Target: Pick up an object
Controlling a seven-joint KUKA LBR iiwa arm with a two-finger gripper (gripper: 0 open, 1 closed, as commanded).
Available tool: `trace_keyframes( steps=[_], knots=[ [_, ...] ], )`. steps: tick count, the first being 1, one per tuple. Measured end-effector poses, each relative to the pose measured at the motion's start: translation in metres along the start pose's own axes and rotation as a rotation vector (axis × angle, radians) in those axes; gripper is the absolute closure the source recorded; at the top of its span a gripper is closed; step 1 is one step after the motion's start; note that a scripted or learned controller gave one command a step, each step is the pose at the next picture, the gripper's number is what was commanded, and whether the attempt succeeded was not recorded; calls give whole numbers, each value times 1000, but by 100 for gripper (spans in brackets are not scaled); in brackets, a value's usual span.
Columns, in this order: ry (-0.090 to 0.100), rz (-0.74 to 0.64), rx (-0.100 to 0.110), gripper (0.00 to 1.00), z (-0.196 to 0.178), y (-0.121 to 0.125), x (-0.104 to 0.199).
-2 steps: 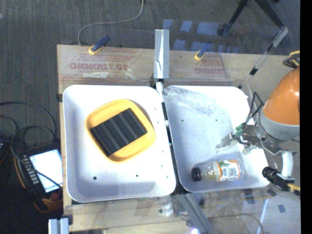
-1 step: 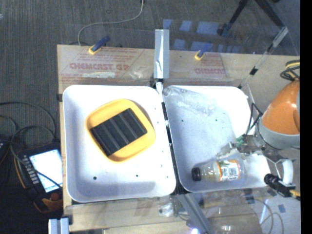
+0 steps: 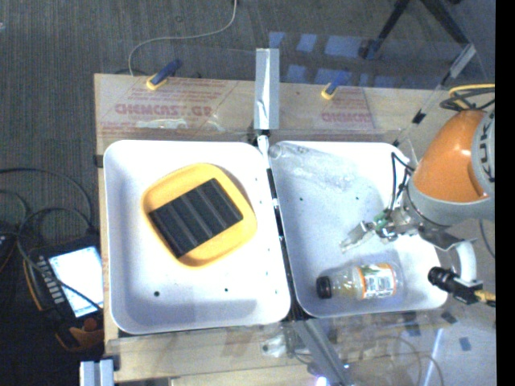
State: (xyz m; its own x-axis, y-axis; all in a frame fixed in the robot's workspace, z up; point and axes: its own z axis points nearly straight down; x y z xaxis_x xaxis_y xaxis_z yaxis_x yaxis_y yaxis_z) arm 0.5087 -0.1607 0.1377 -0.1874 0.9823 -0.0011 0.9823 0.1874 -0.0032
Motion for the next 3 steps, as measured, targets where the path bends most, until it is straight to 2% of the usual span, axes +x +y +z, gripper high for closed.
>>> trace_keyframes(
  steps=[1, 2, 3],
  knots=[
    [1, 38, -2, 0, -66, -23, 11],
    [-6, -81, -17, 0, 46, -23, -12],
    [-1, -18, -2, 0, 6, 49, -25]
  ],
)
